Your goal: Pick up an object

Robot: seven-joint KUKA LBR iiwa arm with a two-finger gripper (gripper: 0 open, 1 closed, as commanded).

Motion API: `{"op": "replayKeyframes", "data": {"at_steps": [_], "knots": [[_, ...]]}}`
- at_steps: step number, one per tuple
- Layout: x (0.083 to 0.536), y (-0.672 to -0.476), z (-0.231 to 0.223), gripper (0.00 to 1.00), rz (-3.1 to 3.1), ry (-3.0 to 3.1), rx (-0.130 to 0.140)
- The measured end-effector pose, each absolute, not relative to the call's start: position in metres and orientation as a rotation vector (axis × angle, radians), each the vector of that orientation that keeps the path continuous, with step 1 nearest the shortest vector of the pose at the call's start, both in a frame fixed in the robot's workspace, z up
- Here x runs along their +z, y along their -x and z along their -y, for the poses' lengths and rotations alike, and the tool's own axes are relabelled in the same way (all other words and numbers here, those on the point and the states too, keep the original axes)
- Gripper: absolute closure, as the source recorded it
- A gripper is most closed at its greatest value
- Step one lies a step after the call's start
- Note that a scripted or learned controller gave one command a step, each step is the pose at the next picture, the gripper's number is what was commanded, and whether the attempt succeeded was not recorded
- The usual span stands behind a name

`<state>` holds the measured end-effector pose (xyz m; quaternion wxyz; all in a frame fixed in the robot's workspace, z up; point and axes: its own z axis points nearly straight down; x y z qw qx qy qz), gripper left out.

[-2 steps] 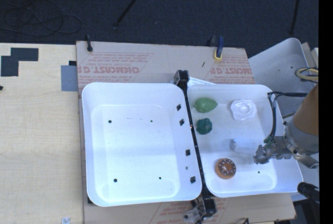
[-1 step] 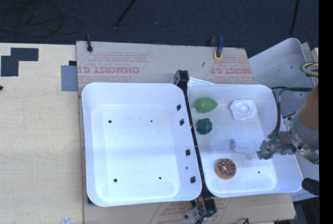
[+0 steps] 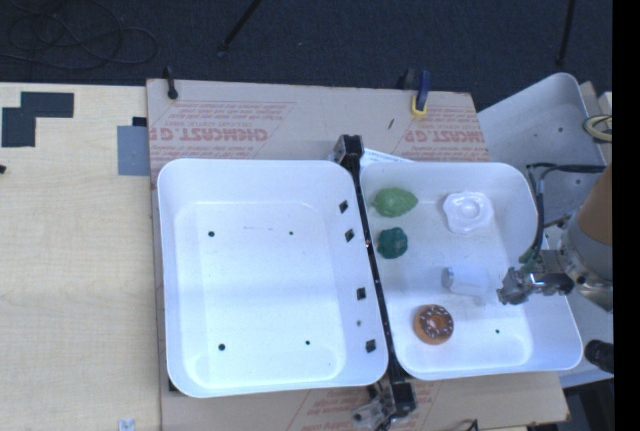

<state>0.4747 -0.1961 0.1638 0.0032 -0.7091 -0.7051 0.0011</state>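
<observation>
A wooden counter [image 3: 70,259] before a dark floor is shown bearing two white bins, the left bin [image 3: 170,219] and the right bin [image 3: 560,349], the latter holding five objects—a light-green lump [image 3: 395,202], a dark-green lump [image 3: 391,242], a white piece [image 3: 466,212], a grey block [image 3: 463,281], and a doughnut [image 3: 434,324]—with the gripper [image 3: 512,287], its state indiscernible, seen just beside the grey block.

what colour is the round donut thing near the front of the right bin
Brown with pale speckles on an orange-tan rim; the donut shows best in the camera view, in the right bin.
</observation>
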Motion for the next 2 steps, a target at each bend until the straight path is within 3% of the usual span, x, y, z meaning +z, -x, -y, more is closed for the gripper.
{"op": "replayKeyframes", "data": {"at_steps": [2], "knots": [[0.1824,-0.4746,0.1974,1.00,2.207,2.224,0.005]]}}
